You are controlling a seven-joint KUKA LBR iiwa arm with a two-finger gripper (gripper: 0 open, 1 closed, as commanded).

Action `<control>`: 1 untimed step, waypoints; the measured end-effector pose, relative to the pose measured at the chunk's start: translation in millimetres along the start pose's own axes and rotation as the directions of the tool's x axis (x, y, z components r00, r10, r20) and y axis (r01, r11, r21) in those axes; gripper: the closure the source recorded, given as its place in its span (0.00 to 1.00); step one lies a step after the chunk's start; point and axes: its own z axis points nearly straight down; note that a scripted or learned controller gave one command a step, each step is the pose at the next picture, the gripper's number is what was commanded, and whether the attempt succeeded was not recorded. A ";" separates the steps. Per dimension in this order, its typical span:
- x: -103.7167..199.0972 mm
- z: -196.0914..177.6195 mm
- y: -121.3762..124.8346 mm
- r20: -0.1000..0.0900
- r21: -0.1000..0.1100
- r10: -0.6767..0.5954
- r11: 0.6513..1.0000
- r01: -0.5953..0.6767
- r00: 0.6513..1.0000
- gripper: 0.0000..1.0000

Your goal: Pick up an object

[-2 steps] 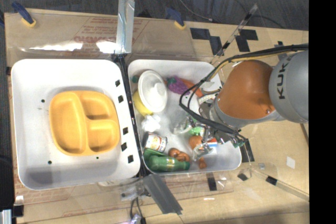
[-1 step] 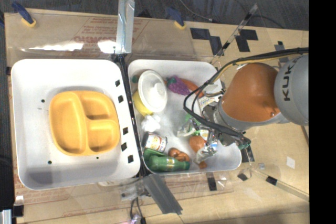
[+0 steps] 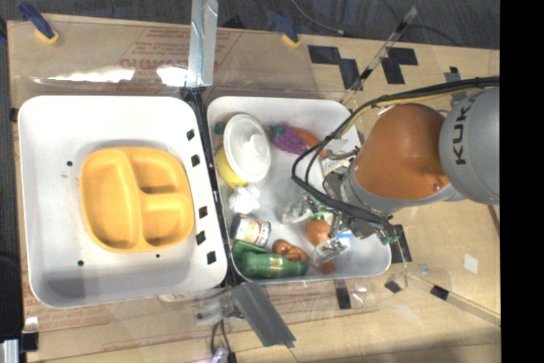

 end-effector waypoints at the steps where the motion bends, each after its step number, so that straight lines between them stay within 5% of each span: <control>1: -1.8 -0.8 -17.8 0.003 0.003 -0.170 0.985 0.170 0.985 0.00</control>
